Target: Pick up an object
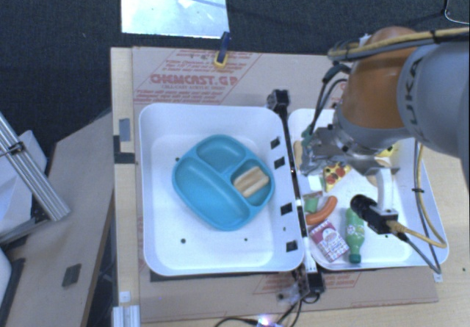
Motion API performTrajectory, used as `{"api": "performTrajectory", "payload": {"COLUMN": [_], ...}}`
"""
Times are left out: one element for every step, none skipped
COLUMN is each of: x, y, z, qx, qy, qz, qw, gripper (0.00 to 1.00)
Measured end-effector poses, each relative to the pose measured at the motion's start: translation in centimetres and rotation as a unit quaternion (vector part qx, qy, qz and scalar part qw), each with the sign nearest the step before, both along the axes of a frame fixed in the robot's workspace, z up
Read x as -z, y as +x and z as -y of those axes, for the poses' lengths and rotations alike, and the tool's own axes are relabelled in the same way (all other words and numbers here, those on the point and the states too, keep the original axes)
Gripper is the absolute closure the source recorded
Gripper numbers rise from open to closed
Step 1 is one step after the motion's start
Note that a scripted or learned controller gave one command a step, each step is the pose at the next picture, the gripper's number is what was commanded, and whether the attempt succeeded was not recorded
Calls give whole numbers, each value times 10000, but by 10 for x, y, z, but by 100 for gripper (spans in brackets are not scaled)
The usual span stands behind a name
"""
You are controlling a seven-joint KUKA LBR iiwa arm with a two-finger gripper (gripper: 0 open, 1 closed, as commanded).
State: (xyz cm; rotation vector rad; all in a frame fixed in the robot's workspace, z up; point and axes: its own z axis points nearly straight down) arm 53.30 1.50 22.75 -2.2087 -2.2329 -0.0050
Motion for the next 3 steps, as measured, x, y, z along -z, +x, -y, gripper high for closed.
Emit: {"api": "performTrajectory", "payload": {"x": [11,-1,13], "y": [22,14,16], "z": [-47,-52,-40], "qx": [7,24,56], "qy": [-5,-9,-17], "qz": [2,5,-12], "qw": [10000,10000,10000], "gripper": [100,100,100]}}
